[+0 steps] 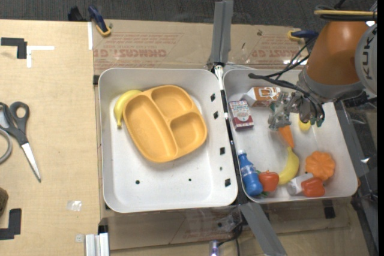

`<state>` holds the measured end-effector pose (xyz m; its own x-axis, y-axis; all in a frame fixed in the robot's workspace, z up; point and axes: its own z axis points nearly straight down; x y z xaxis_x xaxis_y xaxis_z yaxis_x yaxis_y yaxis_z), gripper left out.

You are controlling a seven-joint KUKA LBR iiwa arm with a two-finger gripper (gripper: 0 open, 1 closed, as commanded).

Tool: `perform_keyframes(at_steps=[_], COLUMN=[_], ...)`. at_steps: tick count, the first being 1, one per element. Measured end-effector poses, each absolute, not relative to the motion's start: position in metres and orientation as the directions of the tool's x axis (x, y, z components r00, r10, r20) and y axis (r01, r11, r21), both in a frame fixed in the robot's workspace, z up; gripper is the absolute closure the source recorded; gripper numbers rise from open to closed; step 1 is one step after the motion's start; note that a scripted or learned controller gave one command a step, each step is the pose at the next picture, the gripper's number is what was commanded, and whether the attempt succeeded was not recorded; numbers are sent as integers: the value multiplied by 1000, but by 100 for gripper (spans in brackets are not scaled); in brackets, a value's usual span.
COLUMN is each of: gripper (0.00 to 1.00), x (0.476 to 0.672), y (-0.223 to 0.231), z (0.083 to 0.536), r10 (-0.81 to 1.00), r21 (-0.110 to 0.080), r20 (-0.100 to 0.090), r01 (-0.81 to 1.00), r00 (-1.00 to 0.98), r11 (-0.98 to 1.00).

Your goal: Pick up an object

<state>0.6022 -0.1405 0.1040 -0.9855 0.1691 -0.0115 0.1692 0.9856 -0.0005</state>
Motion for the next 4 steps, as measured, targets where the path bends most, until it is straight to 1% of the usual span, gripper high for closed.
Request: perform_keyframes(at_steps=[1,2,3,4], gripper=[100,100,0,0], x=[604,537,537,600], y=[-141,-119,-119,-107], z=[114,91,91,93], r10=[169,386,386,549], r21=[-1,0,0,1], r20=[-17,0,0,-5], r01=[169,386,386,549], r00=[-985,-923,-923,-836], r11=[986,923,923,836])
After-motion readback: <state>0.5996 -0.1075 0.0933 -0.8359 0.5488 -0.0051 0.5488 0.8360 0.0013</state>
